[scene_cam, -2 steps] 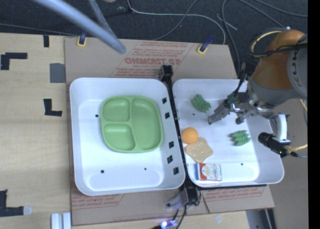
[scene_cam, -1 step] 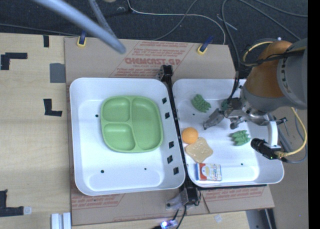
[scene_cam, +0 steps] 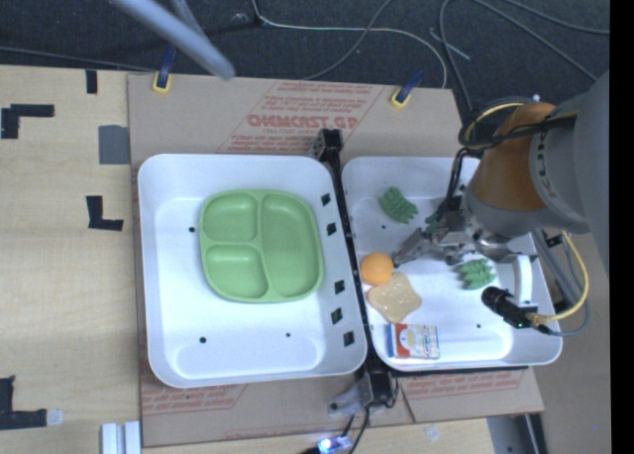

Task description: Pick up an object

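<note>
From above, you see the tool low in the right bin, its spread not discernible, just above the orange ball and the toast piece. The green divided plate sits in the left bin.

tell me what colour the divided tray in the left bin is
Light green; the divided tray shows clearly in the camera view.

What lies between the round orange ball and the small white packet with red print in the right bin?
A tan slice of toy bread lies between them in the camera view.
</note>
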Robot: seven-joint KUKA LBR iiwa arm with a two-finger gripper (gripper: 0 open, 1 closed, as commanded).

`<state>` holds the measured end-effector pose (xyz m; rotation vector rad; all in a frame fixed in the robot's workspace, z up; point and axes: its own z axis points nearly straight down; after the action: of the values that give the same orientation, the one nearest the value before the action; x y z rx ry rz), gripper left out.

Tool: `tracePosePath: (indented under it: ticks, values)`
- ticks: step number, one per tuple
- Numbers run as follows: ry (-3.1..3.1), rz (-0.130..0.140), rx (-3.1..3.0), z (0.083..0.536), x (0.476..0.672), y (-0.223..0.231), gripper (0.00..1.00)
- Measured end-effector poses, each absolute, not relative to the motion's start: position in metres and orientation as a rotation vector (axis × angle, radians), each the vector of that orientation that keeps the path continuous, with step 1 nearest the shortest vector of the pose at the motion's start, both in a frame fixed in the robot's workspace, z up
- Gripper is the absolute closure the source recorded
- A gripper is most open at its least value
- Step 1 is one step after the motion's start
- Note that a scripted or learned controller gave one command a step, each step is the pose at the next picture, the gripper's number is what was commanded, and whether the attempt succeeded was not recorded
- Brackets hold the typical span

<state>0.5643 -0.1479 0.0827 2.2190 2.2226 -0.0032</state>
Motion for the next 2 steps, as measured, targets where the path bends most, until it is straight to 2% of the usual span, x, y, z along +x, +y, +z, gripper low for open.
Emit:
tracePosePath:
  ticks: [1, 2]
  values:
    - [2.221, -0.001, 2.217, 0.096, 0.565, -0.148, 1.0]
    - [2.221, 0.003, 2.218, 0.157, 0.571, -0.15, 1.0]
